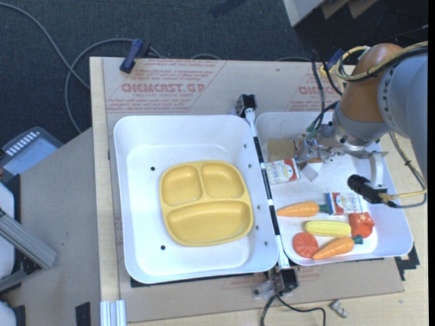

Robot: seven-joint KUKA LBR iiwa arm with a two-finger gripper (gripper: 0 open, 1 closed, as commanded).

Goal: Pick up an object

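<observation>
I am looking down on a brown cardboard-covered bench top (pixel 204 80) printed with red lettering that reads roughly "CHEMCAST GP". On it are sitting two shallow white plastic bins side by side: the left bin (pixel 136 202) is carrying a yellow three-compartment plastic tray (pixel 205 202), and the right bin (pixel 397 240) is holding the small toy foods. The grey arm with its orange band (pixel 377 80) is reaching in from the right over the right bin's far part, and its two-finger gripper (pixel 314 151) is hanging there among cables; I cannot tell how it is set. Just beside it, against the divider, a small white carton with a red label (pixel 281 172) is lying, its writing too small for me to read. Nearer me, an orange plastic carrot (pixel 299 210) is lying near a small white and blue packet (pixel 344 202), then a yellow corn cob (pixel 328 228), a red pepper (pixel 363 224), a red tomato (pixel 305 244) and a second orange carrot (pixel 334 248) touching it.
</observation>
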